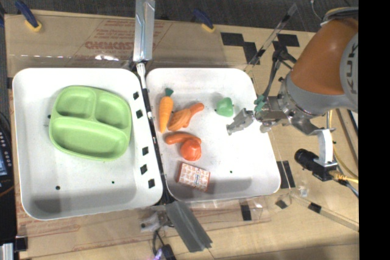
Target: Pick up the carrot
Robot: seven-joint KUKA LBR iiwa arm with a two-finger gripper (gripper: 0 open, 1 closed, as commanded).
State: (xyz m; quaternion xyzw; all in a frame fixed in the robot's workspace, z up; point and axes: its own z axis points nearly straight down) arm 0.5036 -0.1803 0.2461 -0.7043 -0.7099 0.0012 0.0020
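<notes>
Camera view: carrot (166, 110) (unlabelled) beside printed carton (193, 176).

Carrot (166, 109) upright near right bin's (256, 176) left wall, pincer (239, 123) hovering well apart, green plate (91, 122) in left bin (30, 186)

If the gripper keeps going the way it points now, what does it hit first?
The gripper points left and slightly down over the right bin. Bare floor comes first, then probably the red pepper, not the carrot. Height is unclear.
</notes>
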